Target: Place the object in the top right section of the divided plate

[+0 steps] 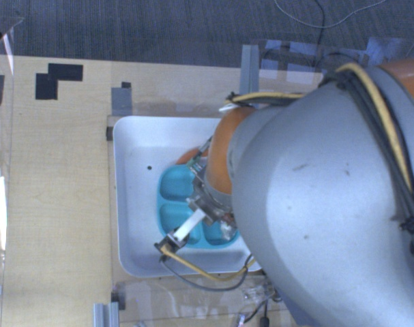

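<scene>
A blue divided plate point(174, 203) lies in the white bin point(135, 182), and the arm covers its right part. My gripper point(208, 196) hangs low over the plate's middle, under the orange-banded wrist. A small orange-red object point(187, 157) peeks out at the plate's far edge, right beside the wrist and mostly hidden by it. I cannot tell whether it rests in a plate section or on the bin floor.
The big grey arm point(322, 203) covers the right half of the view, including the second bin. A small dark speck point(149, 168) lies on the bin floor left of the plate. Black marks point(56, 79) sit on the wooden bench at far left.
</scene>
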Controlling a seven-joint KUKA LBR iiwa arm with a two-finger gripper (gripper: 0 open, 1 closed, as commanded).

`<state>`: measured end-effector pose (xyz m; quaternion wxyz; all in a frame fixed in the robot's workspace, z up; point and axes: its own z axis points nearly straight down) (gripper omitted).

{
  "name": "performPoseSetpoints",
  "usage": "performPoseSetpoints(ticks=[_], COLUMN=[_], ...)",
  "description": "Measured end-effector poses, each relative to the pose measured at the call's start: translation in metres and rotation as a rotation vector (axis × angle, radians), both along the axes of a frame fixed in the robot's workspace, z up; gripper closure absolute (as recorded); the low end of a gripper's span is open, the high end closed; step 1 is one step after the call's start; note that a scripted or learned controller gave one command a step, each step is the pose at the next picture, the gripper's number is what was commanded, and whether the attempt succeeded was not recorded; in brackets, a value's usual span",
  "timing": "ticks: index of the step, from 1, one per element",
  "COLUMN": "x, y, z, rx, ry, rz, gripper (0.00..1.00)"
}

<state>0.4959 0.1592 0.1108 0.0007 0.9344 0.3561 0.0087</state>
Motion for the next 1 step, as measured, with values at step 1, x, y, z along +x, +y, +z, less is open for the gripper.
performPoseSetpoints(ticks=[1], x=[-0.0079], y=[-0.0458], z=[0.0182], rx=[-0.004], ry=[0.016], rz=[0.050], gripper=[0.00])
